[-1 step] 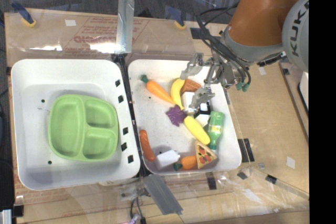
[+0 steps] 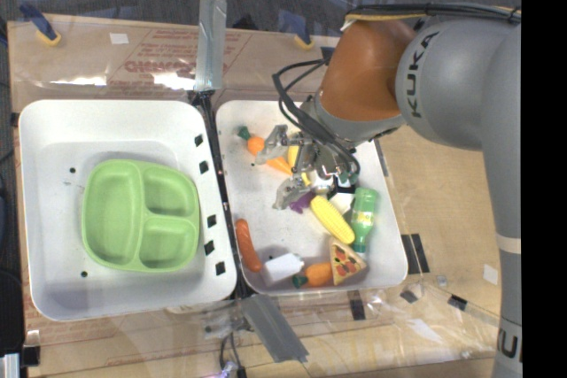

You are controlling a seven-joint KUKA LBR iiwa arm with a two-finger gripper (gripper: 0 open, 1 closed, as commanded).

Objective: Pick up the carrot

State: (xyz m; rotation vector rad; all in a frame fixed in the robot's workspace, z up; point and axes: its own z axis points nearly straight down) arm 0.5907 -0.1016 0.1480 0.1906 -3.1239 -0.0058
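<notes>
The arm [image 2: 461,93] is cut off at the right edge, hiding part of the right bin [image 2: 232,190].

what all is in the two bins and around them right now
white bins: 2, white, side by side on the bench
divided plate: 1, green, left bin
carrots: 2, orange, right bin, one at the far left corner, one at the near edge
corn cob: 1, yellow, right bin centre
bottle: 1, green, right bin, right of the corn
pizza slice: 1, right bin, near right corner
sausage: 1, orange-red, right bin, left wall
white block: 1, near edge
gripper: 1, over right bin
</notes>
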